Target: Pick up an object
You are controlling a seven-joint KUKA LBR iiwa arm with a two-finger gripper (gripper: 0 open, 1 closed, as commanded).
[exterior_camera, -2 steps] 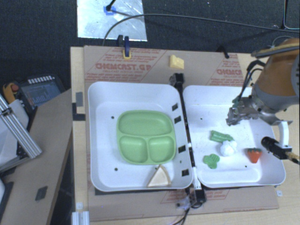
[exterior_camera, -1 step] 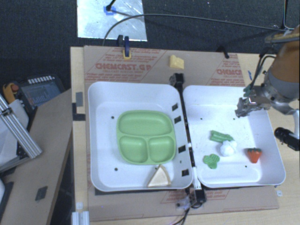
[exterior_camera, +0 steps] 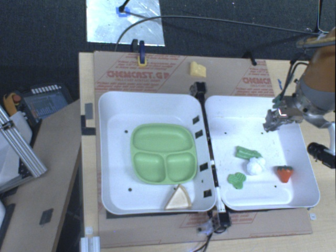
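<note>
Worktop [exterior_camera: 173, 70] held two white bins [exterior_camera: 157, 101], brown printed board beneath, dark carpet beyond, foil sheet [exterior_camera: 126, 12] at back, gripper [exterior_camera: 274, 121] over right bin, jaws' state unclear.

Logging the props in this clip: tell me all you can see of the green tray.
The green tray is a pale green, plastic-looking plate with rounded corners and three compartments: one wide along the far side, two smaller ones nearer the camera. It lies flat near the middle of the left bin. A tan wedge sits by its near edge; contact is unclear.
</note>
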